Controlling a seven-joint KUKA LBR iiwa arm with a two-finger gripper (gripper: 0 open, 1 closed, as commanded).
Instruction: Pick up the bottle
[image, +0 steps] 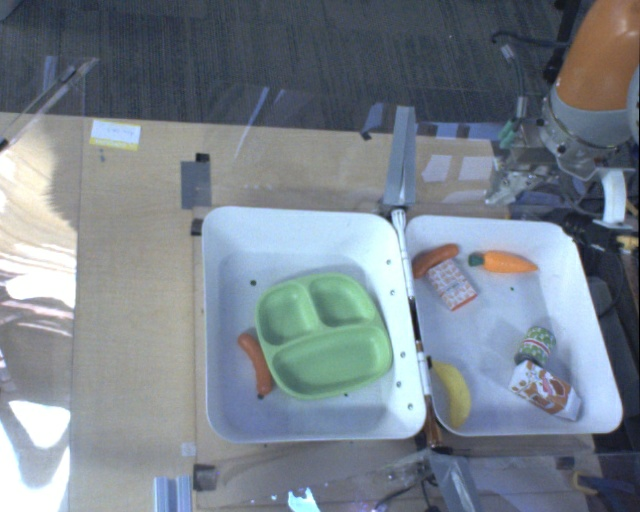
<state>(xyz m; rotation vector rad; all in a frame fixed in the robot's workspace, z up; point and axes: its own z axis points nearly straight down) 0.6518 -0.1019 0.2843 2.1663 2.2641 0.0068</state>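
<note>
White right bin (592, 300) holds the bottle (542, 378), lying tilted in the near right corner. Its green cap points toward the far side and its patterned body sits just beside the right wall and near the front rim. Open bin floor lies to the left of the bottle, between it and the banana (452, 392) at the near left corner. Along the far side sit the carrot (505, 263), a red sausage (436, 258) and a small checkered box (453, 284), all well apart from the bottle. The gripper (512, 185) hangs past the right bin's far rim, over the surface (120, 300), well apart from the bottle; cannot tell if it is released or clenched. The left bin (213, 330) carries a green divided plate (322, 335), with an orange sausage (257, 362) touching its left edge.
</note>
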